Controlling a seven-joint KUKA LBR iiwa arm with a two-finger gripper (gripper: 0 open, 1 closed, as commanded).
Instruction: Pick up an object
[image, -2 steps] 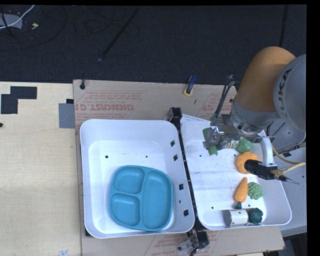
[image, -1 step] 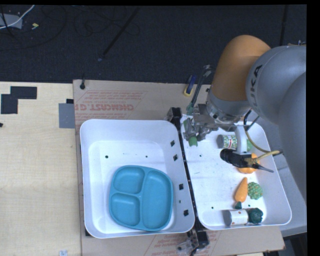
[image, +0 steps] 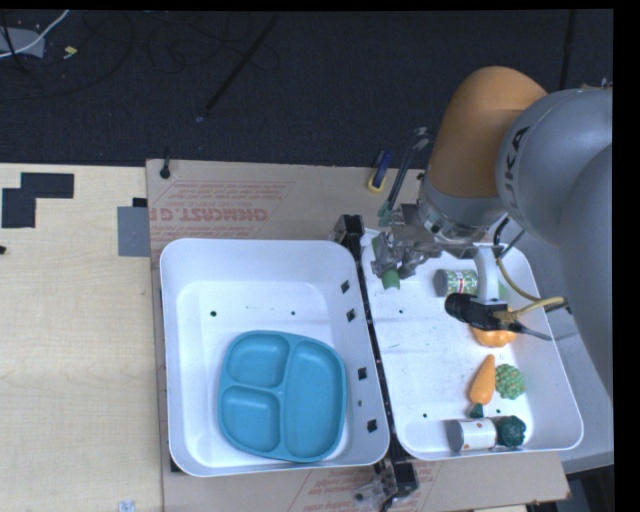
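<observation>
**Gripper low at the right bin's far left corner**

Camera view: the gripper hangs over the right bin, near its far left corner, with a small green piece at its tip. Other candidates lie along the bin's right side: a small can, a carrot and a grey cylinder. It would be best to centre on one isolated item and descend straight. The wrist hides the jaws, so I cannot tell whether they are wide, narrow or clasping the green piece.

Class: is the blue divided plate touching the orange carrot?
Apart. The camera view shows the blue plate in the left bin, the carrot in the right bin, bin walls between.
</observation>
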